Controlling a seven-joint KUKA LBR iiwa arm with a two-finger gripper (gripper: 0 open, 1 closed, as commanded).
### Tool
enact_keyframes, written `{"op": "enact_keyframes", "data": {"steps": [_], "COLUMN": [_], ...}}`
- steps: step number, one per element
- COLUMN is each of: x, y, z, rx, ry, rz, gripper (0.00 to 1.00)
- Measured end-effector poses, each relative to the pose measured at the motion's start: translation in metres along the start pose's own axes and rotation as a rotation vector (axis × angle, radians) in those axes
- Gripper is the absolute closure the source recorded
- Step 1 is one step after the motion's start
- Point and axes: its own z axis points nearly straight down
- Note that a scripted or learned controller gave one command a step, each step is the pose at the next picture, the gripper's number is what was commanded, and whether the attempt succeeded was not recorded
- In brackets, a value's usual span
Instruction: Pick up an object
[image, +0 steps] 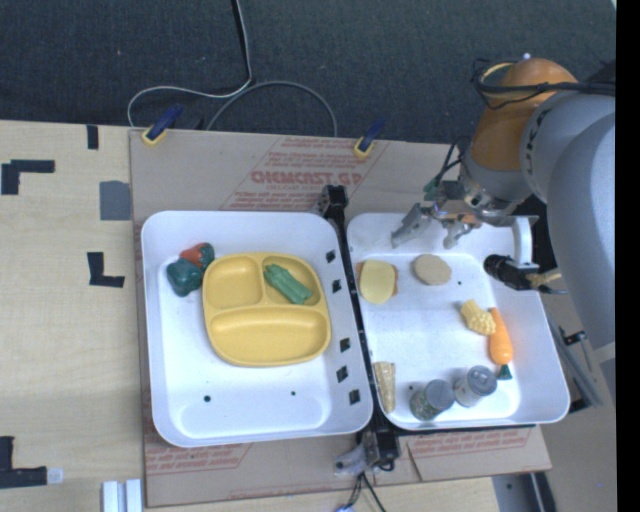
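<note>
1. We see the pincer in the upper right of the frame, hanging over the top edge of the right bin. Its two grey fingers are spread apart, and nothing sits between them.
2. The grey arm with its orange band fills the upper right corner of the frame.
3. In the right bin, just below the pincer, lies a round beige cookie-like piece; to its left, near the bin's left wall, is a pale yellow rounded piece.
4. Further down on the right side we find a small corn cob and, just beside it, an orange carrot.
5. Along the bottom of the right bin we see a tan cone-shaped piece at the left, then two small grey cans, with the second one close by.
6. The left bin holds a yellow divided plate in the middle left of the frame, with a green vegetable piece in its upper right compartment.
7. To the left of the plate sits a dark green toy with a red part.
8. Both bins rest on a brown cardboard sheet on the bench, clamped at the top by two clips.
</note>
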Motion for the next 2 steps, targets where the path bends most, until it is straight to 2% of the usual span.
{"op": "enact_keyframes", "data": {"steps": [1,2], "x": [-0.045,-0.067], "y": [-0.016,-0.126], "z": [0.057,0.052], "rx": [0.0,-0.005], "ry": [-0.002,-0.004], "rz": [0.006,0.01], "gripper": [0.0,0.0]}}
